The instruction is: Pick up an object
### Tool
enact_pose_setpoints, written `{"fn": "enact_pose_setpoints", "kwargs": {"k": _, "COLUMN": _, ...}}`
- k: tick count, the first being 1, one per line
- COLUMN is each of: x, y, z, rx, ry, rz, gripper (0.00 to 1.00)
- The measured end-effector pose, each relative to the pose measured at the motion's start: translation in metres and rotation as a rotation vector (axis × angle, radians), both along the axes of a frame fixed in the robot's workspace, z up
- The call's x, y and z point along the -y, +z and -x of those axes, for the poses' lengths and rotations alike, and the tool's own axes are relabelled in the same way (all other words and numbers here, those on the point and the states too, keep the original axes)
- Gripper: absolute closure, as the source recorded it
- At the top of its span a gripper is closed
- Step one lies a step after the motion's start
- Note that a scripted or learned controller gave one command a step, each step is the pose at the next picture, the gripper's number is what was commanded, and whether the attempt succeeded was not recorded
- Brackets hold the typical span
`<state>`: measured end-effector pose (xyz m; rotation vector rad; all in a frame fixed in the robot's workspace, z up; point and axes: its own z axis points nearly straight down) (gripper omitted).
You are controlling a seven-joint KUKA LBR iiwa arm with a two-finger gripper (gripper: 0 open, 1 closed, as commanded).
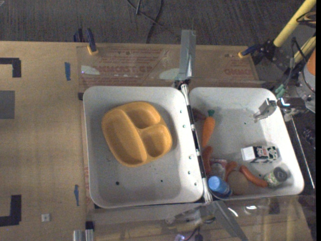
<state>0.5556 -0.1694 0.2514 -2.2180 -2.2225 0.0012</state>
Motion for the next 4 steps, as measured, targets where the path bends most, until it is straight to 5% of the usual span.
{"fn": "enact_pose_setpoints", "kwargs": {"k": 1, "x": 0.036, "y": -0.122, "z": 0.077, "rx": 0.001, "ry": 0.022, "rz": 0.0, "gripper": 0.0}}
{"fn": "enact_pose_setpoints", "kwargs": {"k": 2, "x": 0.049, "y": -0.148, "z": -0.061, "rx": 0.042, "ry": 0.345, "rz": 0.014, "gripper": 0.0}}
{"fn": "enact_pose_setpoints", "kwargs": {"k": 3, "x": 0.06, "y": -0.127, "z": -0.065, "rx": 0.063, "ry": 0.34, "rz": 0.042, "gripper": 1.0}}
{"fn": "enact_pose_setpoints", "kwargs": {"k": 4, "x": 0.057, "y": -0.127, "z": -0.066, "rx": 0.062, "ry": 0.344, "rz": 0.037, "gripper": 0.0}}
